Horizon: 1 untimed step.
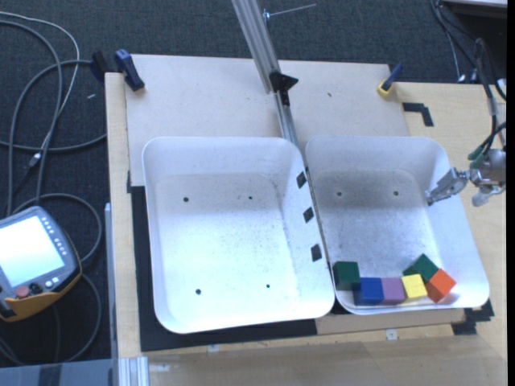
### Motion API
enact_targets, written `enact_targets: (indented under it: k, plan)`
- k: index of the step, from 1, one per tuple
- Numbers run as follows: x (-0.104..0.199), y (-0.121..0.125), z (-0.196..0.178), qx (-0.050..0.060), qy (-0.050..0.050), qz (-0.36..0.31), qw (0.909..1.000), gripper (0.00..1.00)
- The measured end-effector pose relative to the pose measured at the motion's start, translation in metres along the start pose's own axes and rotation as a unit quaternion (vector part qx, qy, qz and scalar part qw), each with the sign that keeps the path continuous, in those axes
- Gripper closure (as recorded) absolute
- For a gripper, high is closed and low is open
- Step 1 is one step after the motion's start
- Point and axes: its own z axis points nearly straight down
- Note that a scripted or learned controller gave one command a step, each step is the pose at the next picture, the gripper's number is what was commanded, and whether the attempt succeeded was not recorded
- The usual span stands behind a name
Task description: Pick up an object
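Several small blocks lie in a row along the near wall of the right bin (pixel 378 159): a dark green block (pixel 347 274), a blue block (pixel 371 290), a purple block (pixel 393 289), a yellow block (pixel 414 285), a second green block (pixel 422 265) and an orange block (pixel 440 285). My gripper (pixel 442 188) reaches in from the right edge over this bin's right rim. It is well beyond the blocks and apart from them, and nothing shows in it.
The left bin (pixel 157 215) sits beside the right one, with black clips (pixel 308 214) along the shared wall. A slanted metal pole (pixel 256 34) rises at the back. A teach pendant (pixel 32 256) and cables (pixel 48 127) lie off the bench's left side.
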Motion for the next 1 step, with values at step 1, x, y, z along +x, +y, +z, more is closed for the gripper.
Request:
enact_targets:
  k: [1]
  plan:
    - [0.0052,-0.0005,0.0033,0.004,0.003,-0.003,1.0,0.0]
